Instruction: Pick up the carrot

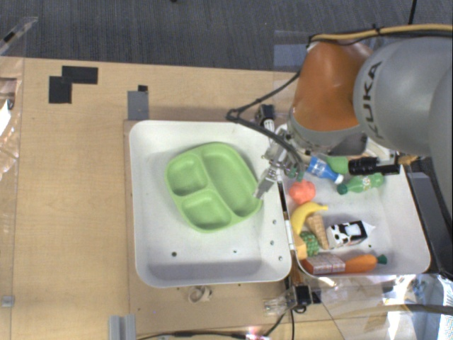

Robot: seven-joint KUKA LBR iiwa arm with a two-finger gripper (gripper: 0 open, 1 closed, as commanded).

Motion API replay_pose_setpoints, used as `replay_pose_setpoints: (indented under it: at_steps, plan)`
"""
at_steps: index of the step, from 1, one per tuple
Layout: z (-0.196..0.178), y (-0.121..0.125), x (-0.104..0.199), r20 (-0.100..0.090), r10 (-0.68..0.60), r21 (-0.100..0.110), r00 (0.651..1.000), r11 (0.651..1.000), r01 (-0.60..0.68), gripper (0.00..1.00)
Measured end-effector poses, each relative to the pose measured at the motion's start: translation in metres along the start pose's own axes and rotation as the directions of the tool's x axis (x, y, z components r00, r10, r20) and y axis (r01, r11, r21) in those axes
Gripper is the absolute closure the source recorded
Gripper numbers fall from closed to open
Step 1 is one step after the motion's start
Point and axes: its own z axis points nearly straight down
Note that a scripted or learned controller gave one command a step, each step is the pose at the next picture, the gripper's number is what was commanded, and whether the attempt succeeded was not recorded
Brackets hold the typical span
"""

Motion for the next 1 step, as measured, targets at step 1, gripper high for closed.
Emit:
replay_pose_setpoints:
  at_steps: [1]
  plan:
    - [-0.1095, 0.0463, 0.0012, 0.015, -0.182, -0.004, 0.983, 0.983, 0.182, 0.0]
